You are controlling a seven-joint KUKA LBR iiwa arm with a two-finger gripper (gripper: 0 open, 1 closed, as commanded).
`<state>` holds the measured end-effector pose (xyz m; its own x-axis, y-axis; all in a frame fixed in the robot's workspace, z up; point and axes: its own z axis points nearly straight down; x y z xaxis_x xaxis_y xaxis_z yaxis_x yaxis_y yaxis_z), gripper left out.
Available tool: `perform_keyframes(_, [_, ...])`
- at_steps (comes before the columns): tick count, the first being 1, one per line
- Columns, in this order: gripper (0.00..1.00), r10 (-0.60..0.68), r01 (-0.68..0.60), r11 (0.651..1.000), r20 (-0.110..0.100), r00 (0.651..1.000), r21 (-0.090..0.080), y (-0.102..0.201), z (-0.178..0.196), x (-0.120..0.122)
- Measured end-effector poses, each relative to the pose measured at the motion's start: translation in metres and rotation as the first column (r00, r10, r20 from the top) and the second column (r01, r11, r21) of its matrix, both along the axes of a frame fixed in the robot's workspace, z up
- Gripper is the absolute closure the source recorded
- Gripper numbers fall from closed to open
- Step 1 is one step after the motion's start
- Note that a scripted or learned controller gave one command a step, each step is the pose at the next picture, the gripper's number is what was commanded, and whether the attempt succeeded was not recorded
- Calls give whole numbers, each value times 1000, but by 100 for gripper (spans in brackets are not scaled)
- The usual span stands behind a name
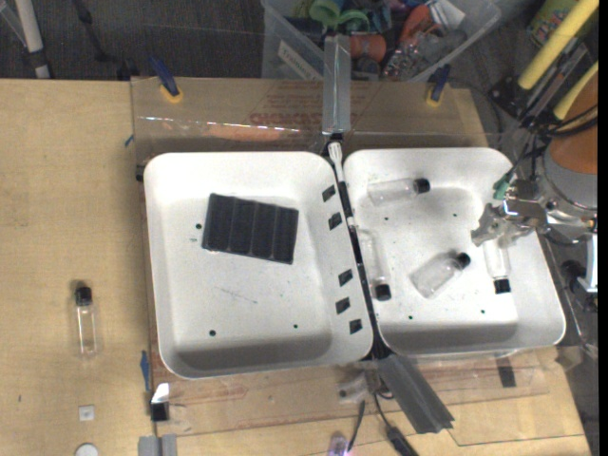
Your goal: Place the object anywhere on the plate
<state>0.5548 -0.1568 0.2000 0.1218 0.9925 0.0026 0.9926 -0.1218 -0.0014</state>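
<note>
We find the pincer (501, 218) at the right bin's (532, 326) edge, its grip indeterminate; next, seize a vial (440, 272), carry to the plate (251, 228).

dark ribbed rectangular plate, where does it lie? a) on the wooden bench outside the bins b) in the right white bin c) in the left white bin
c: the dark ribbed rectangular plate lies flat on the floor of the left white bin, while the clear vials with black caps lie in the right white bin.
</note>
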Motion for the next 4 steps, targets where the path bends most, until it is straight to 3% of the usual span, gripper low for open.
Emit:
perform_keyframes(1, [100,-656,656,755,0,755,-4,4,102,1])
perform_keyframes(2, [100,-775,775,632,0,632,-5,-49,57,61])
perform_keyframes(3, [100,-947,947,321,0,321,-4,17,158,68])
perform_keyframes(4, [100,-887,887,461,1,461,-3,-39,235,105])
